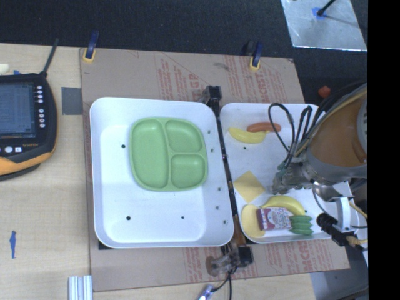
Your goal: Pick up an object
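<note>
Two white bins sit side by side on your bench. The left bin carries a green divided plate near its middle. In the right bin you have a banana touching a red sausage by the far edge, a yellow wedge at the left wall, and a yellow plate, second banana, red packet and green pods along the near edge. The gripper hangs low mid-bin, just above that second banana.
</note>
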